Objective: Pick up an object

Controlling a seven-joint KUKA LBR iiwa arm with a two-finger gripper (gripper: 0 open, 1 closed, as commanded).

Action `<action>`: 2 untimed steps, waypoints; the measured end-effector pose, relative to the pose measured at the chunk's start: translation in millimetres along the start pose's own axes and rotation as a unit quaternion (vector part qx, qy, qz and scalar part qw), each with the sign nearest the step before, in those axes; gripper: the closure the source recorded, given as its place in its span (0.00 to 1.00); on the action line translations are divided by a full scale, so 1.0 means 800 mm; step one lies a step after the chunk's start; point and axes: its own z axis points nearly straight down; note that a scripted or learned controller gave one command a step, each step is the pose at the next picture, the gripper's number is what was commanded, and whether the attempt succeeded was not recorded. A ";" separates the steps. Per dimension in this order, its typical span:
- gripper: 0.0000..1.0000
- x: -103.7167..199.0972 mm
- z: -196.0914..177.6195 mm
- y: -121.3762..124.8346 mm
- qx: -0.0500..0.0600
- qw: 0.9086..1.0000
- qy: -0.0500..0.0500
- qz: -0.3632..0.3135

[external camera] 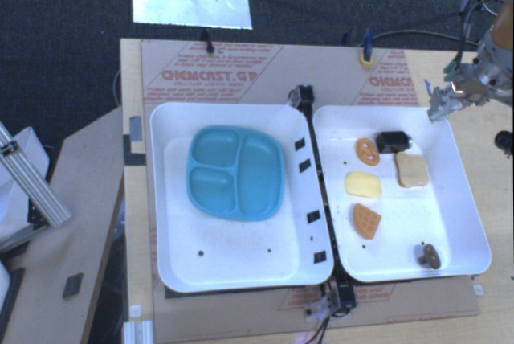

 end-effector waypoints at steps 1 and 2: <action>1.00 0.066 0.015 0.008 0.002 1.000 0.001 -0.001; 1.00 0.129 0.033 -0.001 0.003 1.000 0.001 0.000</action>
